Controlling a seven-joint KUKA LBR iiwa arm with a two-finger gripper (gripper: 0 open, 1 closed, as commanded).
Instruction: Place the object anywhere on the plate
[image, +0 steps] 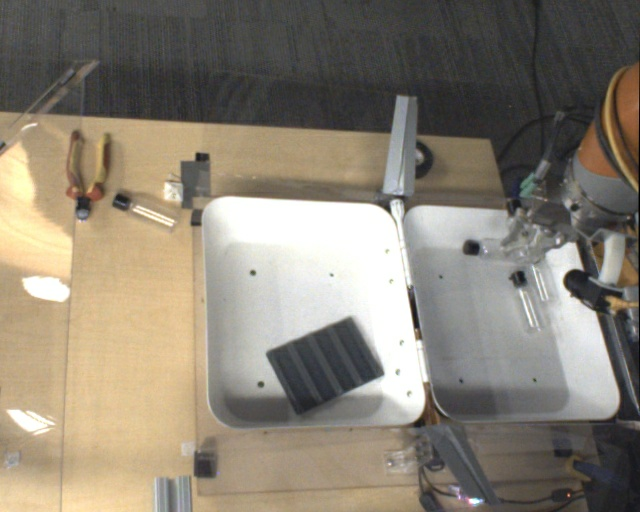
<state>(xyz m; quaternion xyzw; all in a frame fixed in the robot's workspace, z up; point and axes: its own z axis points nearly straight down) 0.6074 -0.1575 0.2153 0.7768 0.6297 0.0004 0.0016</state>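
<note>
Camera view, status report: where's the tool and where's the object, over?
Tool over the right white bin, nothing seen between its fingers. Dark grey ribbed rectangular block lies flat in the left white bin, well apart. Nothing between them but the bin walls.

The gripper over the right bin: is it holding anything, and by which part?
Nothing is visibly held. The gripper hangs over the right bin, nothing between its open fingers.

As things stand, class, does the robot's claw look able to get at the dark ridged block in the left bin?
Probably yes. The dark ridged block lies flat in the left bin with nothing over it or touching it. The claw hangs over the right bin, so it must cross the divide between them.
</note>
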